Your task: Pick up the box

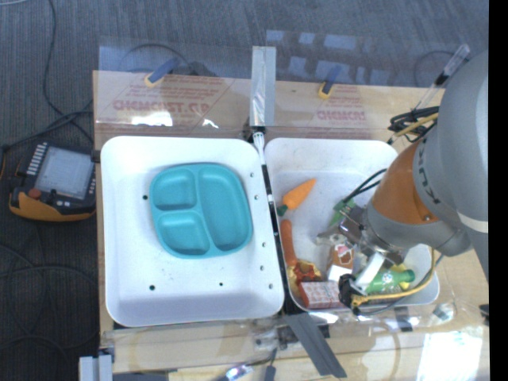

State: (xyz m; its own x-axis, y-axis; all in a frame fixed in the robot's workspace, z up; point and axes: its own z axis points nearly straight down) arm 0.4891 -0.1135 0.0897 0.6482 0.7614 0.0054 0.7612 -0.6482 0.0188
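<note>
Two white bins sit side by side on the bench. My arm (pixel 444 173), grey with its orange band, is the largest thing in view and reaches in from the right over the right bin (pixel 317 153). The left bin (pixel 127 292) holds a turquoise three-compartment tray (pixel 201 209), lying flat near its centre.

My gripper (pixel 359 280) hangs low over the right bin's near side, among the clutter. I cannot tell how the jaws stand; wrist and cables hide them.

The box (pixel 319 294), small and reddish, lies flat against the right bin's near wall, just left of my gripper and apparently apart from it. Whether anything touches it I cannot tell.

A long reddish item (pixel 287 243) lies along the bin's left wall, above the box. An orange carrot (pixel 298 194) lies farther up, tilted, well apart from the box. A green item (pixel 395 278) sits just right of my gripper, partly hidden.
</note>
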